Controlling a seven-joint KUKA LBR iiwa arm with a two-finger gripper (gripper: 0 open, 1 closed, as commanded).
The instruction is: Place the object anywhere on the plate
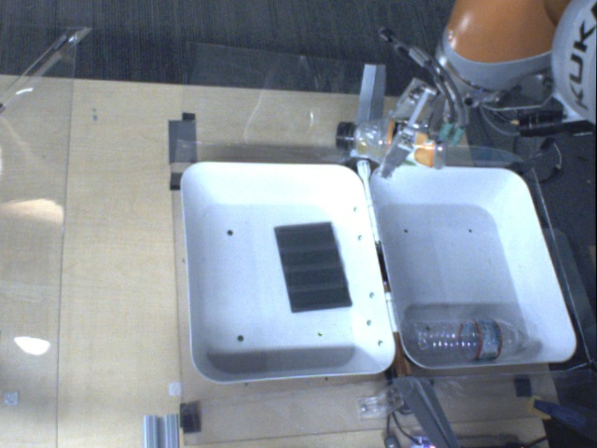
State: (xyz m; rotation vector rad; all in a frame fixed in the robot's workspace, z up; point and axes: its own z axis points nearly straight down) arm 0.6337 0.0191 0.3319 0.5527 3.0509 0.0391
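Bins sit side by side: the left bin (pixel 201 250) holds the dark plate (pixel 312 267), the right bin (pixel 522 213) a clear bottle (pixel 462 339) lying flat. My gripper (pixel 406 143) hovers at the far rim; whether it carries anything, I cannot tell. I judge the bottle could roll away.

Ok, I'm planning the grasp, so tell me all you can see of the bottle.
The bottle is clear plastic, seemingly empty, with a dark reddish label band toward its right end. It lies on its side, lengthwise left to right, on the floor of the right bin beside the near wall. Nothing else touches it.
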